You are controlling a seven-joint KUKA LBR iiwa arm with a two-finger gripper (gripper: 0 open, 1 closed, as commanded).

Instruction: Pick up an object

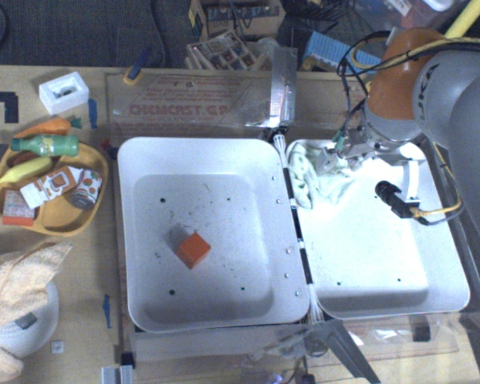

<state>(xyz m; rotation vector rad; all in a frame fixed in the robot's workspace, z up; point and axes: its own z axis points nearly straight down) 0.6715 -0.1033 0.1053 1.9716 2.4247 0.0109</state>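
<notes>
An orange cube (pixel 194 250) lies in the left bin (pixel 144 182), a little left of its middle. A crumpled pale cloth (pixel 310 178) is bunched in the far left corner of the right bin (pixel 400 286). My gripper (pixel 346 149) reaches down at the far end of the right bin, right over the cloth's upper edge. The grey arm and its orange band (pixel 400 58) cover the bin's far right corner. The bright glare there hides how the gripper meets the cloth.
A yellow bowl (pixel 72 218) with bottles and packets stands left of the bins, above a beige cloth (pixel 24 286). A clear plastic sheet (pixel 200 102) lies behind the left bin. A black plug on a yellow cable (pixel 394 198) hangs off the arm.
</notes>
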